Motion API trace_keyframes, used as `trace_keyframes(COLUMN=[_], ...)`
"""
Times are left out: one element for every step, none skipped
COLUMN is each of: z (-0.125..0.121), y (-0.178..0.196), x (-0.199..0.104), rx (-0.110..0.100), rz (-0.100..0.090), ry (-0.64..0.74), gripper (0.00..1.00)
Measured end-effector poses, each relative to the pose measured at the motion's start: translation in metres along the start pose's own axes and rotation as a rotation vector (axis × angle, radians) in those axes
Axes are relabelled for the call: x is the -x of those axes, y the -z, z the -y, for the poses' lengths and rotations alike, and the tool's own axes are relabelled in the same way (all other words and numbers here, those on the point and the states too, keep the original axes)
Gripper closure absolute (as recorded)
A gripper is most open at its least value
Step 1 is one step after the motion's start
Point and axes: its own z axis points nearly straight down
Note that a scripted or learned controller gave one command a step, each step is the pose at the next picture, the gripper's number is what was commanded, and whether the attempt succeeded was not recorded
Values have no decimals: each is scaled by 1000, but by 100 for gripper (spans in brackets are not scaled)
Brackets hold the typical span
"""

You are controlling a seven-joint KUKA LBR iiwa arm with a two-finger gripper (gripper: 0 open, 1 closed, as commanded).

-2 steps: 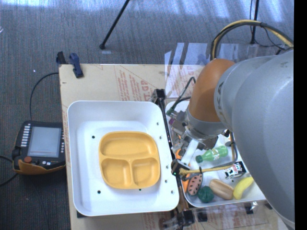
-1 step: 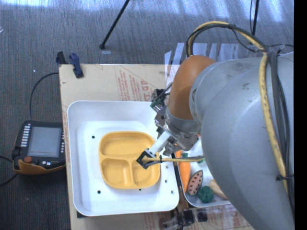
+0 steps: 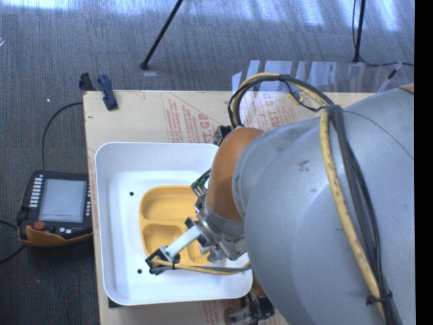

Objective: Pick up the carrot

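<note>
Floor, far left: a grey handheld control pendant with a pale screen and an orange underside (image 3: 55, 207) lies on the dark carpet, with a black cable looping up behind it.
Bench corner: a small blue clamp (image 3: 106, 91) sits at the top-left edge of the pale brown board with red printing (image 3: 169, 114).
Bin: a shallow white plastic bin (image 3: 108, 181) rests on the board, and the arm covers its right part.
In the bin: a yellow plastic tray with rounded compartments (image 3: 161, 212) lies flat, right of the bin's middle.
Carrot: I cannot tell where it lies.
Gripper: the metal gripper (image 3: 215, 244) hangs low over the tray's right side, tucked under the wrist. I cannot tell whether it is spread or closed.
Arm: the bulky grey arm with an orange band (image 3: 233, 168) reaches in from the right, with a yellow cable running along it.
</note>
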Motion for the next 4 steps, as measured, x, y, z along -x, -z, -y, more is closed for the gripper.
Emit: trace_keyframes(z=[30, 29, 33, 16], y=[-7, -7, 144, -30], x=[-18, -18, -138, -86], rx=[3, 4, 3, 5], rz=[-4, -5, -27, 9], ry=[-5, -7, -190, -151], gripper=[100, 0, 0, 0])
